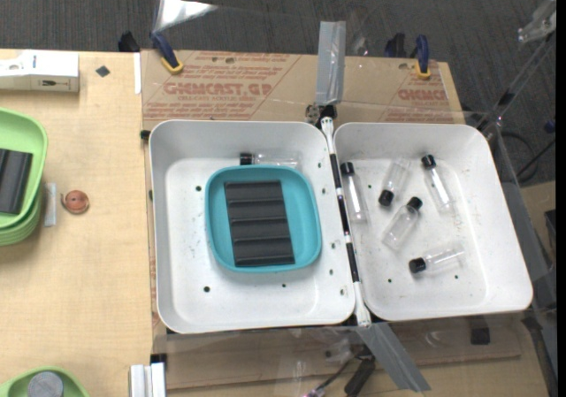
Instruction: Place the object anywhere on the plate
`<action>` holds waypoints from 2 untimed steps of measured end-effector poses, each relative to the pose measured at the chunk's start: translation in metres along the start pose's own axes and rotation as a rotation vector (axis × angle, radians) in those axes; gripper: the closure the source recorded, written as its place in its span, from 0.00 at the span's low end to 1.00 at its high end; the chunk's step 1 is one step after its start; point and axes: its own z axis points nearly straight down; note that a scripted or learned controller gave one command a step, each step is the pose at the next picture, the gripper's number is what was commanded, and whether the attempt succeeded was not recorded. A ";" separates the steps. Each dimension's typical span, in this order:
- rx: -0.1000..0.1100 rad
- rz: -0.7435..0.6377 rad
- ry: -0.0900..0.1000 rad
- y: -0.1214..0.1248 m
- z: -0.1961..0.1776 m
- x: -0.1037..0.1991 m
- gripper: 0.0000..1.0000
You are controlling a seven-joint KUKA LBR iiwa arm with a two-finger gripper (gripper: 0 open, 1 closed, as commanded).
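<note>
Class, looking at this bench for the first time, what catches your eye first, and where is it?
The teal plate in the left bin stands out, carrying a black ridged insert. In the right bin lie several clear vials with black caps, scattered at angles.

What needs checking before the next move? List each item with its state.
1. Plate in place: the teal plate sits in the left bin. Ok.
2. Landing spot: a black ribbed insert covers the plate's middle. Cannot tell whether a vial would lie steady.
3. Objects to pick: five clear vials with black caps in the right bin, such as the lowest vial. Ok.
4. Stray vial lies in the left bin behind the plate, off it. Not ok.
5. Spacing: the vial by the divider lies close to the wall. Not ok for an easy grasp.
</note>
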 end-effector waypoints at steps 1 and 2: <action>0.000 0.000 0.000 0.000 0.000 0.000 0.00; 0.000 0.000 0.000 0.000 0.000 0.000 0.00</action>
